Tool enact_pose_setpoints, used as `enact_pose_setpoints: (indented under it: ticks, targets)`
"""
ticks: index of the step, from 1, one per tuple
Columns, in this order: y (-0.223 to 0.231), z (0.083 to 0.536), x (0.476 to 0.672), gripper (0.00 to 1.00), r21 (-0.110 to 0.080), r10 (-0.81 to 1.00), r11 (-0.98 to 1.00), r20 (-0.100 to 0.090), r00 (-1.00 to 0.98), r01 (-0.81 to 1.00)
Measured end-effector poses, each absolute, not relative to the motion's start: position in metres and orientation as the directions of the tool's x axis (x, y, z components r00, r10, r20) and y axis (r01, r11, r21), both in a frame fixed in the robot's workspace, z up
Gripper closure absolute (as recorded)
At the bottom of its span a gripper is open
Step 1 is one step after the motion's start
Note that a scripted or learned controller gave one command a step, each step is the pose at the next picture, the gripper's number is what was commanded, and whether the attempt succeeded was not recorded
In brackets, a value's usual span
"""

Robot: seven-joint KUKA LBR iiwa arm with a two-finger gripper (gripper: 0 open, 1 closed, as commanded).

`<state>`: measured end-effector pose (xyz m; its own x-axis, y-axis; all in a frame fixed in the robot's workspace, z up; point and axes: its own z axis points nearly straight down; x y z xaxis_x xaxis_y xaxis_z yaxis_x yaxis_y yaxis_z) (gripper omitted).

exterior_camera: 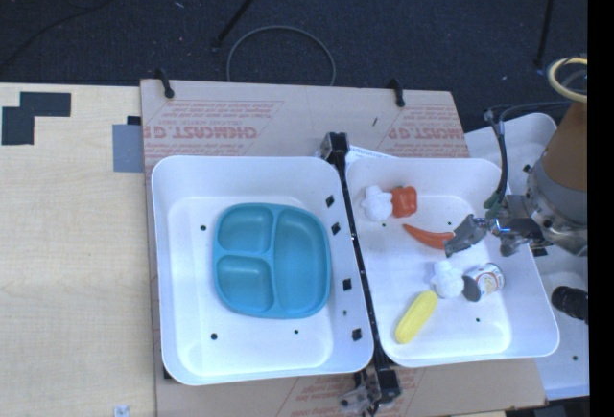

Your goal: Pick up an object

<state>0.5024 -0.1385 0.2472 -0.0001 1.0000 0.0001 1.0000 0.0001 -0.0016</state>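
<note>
The metal two-finger claw (470, 235) was seen low over the right-hand shallow white plastic bin (523, 343), and whether it was clenched or released couldn't be made out – too small and blurry, so nothing could be called gripped. Just beside its tip a curved orange-red plastic chilli pepper (427, 235) was lying on the bin floor, probably the thing being gone for. Nearby, a small white lumpy toy (447, 278) and a little round grey-and-white piece (483, 282) were crowded together, with a yellow plastic corn cob (415, 316) further toward the front. A blue divided plastic plate (271, 260) was parked in the left bin. The pepper's thin and curved – it could easily be nudged away or pinched off-centre and dropped, or a neighbour bumped instead.
</note>
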Motion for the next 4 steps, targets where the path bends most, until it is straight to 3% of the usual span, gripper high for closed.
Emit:
enact_pose_setpoints:
  ticks: [2,3,4]
  targets:
    - [-0.147,0.143,0.496,0.0,-0.008,1.0,0.0,0.003,0.0,1.0]
    - [-0.144,0.095,0.501,0.0,0.01,1.0,0.004,0.0,-0.004,1.0]
    - [-0.146,0.102,0.496,1.0,-0.004,1.0,-0.005,0.002,0.005,1.0]
